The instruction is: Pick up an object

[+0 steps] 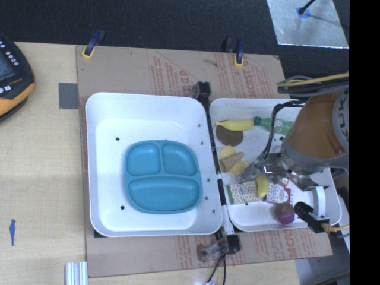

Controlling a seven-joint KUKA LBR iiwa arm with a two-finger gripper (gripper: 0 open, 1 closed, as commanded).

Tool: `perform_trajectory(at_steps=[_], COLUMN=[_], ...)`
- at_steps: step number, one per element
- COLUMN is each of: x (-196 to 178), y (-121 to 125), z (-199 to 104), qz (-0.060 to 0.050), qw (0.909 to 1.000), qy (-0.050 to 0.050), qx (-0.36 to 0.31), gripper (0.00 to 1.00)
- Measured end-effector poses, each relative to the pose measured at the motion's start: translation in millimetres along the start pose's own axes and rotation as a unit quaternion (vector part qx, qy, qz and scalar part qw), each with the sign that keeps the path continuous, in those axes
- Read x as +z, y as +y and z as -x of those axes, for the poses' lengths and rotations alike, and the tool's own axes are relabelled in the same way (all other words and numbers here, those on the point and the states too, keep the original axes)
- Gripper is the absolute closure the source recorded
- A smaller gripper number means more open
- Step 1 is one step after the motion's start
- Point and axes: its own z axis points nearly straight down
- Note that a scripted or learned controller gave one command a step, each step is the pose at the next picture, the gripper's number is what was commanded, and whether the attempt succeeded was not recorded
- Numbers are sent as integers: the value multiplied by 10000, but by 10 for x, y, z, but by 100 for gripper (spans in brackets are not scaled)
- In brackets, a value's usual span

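The right bin (249, 218) holds several small items: a yellow banana (236, 124), a brown round piece (229, 136), a yellow cone-like piece (232, 158), a green-and-white packet (242, 192), a small yellow block (262, 186) and a purple item (285, 214). A green item (264, 122) lies at the bin's back. My gripper (265, 172) is down in this bin among the pile, just above the yellow block and the packets. The arm's orange band (314, 129) and wrist cover the bin's right half.
The left bin (107, 159) holds a blue divided plate (162, 176). Both bins rest on a cardboard sheet (148, 70) held by clamps. A yellow-and-black pendant (10, 76) lies at the far left of the bench.
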Motion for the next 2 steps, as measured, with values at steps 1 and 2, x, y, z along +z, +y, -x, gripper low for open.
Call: perform_trajectory(at_steps=[1, 2], x=[-138, -982], y=[9, 489], z=[-2, -654], qz=[11, 77], qw=[10000, 10000], qy=[-6, 7], qx=[-27, -60], gripper=[100, 100])
